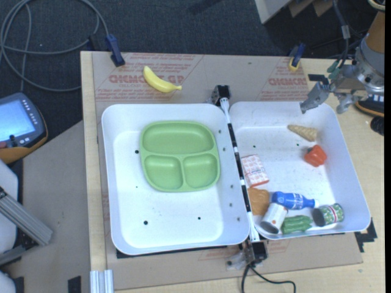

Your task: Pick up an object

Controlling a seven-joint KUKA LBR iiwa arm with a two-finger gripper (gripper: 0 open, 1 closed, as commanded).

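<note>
The right bin [351,163] holds the loose objects. A tan cone [303,132] lies near its back, and a red fruit-like piece [315,156] sits just in front of the cone. A pink and white packet [254,170] rests against the bin's left wall. Along the front lie an orange piece [259,200], a blue bottle [292,199], a white cup [274,218], a green pickle-like item [296,224] and a small can [328,215]. My gripper [324,102] hangs over the bin's back right corner, above and behind the cone. It is open, and nothing is between its fingers [310,101].
In the left bin [119,182] lies a green divided plate [180,155]. A yellow banana [161,80] lies on the cardboard behind that bin. Blue clamps [114,49] grip the board's back edge, and a black clip [221,93] sits where the bins meet.
</note>
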